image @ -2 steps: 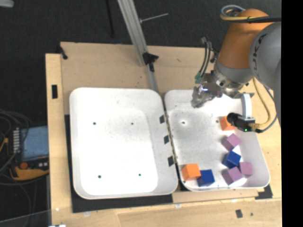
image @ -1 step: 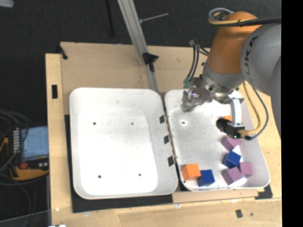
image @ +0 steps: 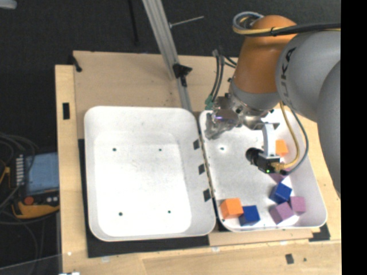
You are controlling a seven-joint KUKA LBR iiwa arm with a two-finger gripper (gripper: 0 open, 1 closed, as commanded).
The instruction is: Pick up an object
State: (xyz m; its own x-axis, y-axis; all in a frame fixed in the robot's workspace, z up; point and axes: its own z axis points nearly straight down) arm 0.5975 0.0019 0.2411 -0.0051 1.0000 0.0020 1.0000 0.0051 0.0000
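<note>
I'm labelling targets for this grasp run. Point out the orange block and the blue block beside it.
orange block point(image: 231, 207), camera view, its top face.
blue block point(image: 250, 215), camera view, its top face.

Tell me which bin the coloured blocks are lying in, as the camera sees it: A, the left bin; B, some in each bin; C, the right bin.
C: the orange block, the blue blocks and the purple blocks all lie in the right bin, clustered toward its near edge, below the arm.
</note>
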